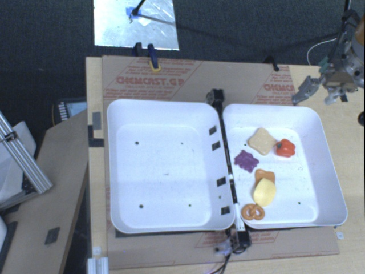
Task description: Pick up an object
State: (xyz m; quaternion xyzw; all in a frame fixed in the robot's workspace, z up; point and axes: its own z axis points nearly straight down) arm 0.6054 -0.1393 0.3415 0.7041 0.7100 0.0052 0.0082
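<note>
Hand (318,92) spread above right bin (328,153) back rim, 5 toys clustered mid-bin

Even overhead light, white bins (165,221) bright, soft shadows; glare on foil sheet (136,16); slight overall softness.

The arm (355,44) is cut off by the right edge, leaving the gripper (319,93) and wrist visible (its finger gap is perhaps too blurred to judge).

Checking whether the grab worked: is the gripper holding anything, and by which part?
Nothing is held. The two-finger gripper hangs open above the right white bin's far rim, nothing between its fingers.
</note>
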